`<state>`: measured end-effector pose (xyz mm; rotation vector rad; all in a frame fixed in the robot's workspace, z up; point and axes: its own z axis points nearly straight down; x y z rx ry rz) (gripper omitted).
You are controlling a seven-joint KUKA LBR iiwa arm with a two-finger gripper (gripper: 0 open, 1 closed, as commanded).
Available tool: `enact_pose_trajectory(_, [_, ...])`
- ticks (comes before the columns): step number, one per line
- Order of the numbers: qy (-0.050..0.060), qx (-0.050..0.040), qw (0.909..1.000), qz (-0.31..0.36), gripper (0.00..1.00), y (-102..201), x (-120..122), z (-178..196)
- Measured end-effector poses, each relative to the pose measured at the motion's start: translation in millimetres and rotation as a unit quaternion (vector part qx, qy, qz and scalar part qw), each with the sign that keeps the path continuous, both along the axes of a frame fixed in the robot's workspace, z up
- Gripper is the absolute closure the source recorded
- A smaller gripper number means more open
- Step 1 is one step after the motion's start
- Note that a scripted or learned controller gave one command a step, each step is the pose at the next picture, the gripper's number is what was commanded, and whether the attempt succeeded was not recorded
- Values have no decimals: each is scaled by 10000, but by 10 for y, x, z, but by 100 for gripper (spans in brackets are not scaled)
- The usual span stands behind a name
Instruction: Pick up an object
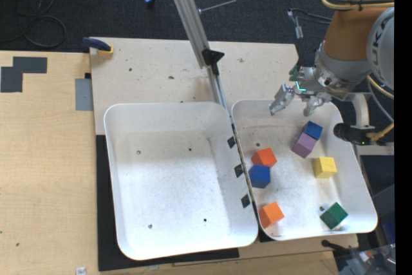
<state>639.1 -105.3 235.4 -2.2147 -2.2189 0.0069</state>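
Note:
The right bin [360, 193] holds several small blocks. An orange cube [264, 156] and a blue cube [259, 175] sit together near its left wall. A second orange cube [271, 212] lies at the front left, and a green cube [333, 215] at the front right. A yellow cube [324, 167] rests toward the right, and a purple block [304, 144] touches a small blue cube [313, 130] behind it. My gripper [296, 103] hangs over the bin's far edge, above and left of the small blue cube. It is open, with nothing between its fingers.
The left bin [119, 138] stands beside the right one, and they share a divider with black clips [239, 170]. A slanted aluminium bar [193, 22] rises behind the bins. The grey arm with its orange band [360, 16] comes in from the upper right.

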Motion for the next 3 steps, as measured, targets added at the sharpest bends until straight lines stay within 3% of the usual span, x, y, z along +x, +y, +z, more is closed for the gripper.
enact_pose_trajectory(1, [-23,-4,10000,2,0,-1,9,27])
enact_pose_trajectory(3, [12,0,10000,-8,0,20,-61,-1082])
